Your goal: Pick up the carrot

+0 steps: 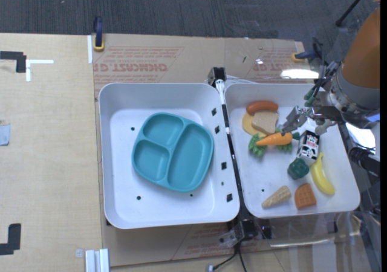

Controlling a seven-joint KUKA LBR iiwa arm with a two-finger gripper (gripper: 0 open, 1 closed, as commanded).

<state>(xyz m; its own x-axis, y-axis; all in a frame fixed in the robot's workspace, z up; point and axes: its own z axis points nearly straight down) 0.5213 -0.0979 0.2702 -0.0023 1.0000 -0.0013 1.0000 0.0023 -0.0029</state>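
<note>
At the front of the right bin [338, 207] sit a waffle cone [276, 197] and an orange waffle square [305, 196], with a banana [321, 175] and a dark green vegetable [298, 168] just behind them. Further in, near the bin's middle, lies the carrot [273, 139], flat on the floor with its long axis running roughly left to right and tilted slightly; its pointed orange tip faces the left bin [115, 162] and its green top faces right, toward the arm. A leafy green piece [258, 147] touches its near-left side, and a bread slice [264, 123] sits just behind it. The gripper [300, 121] hangs just to the right of and behind the carrot's leafy end, close above the bin floor, its two fingers spread apart with nothing between them. A small black-and-white carton [309, 145] stands just beside it on the near side. The grasp seems to turn on shifting the gripper a little left and toward the camera, so the fingers straddle the carrot across its narrow width rather than along its length. Farthest back lies a sausage [262, 107]. The left bin holds a teal divided plate [173, 152].
</note>
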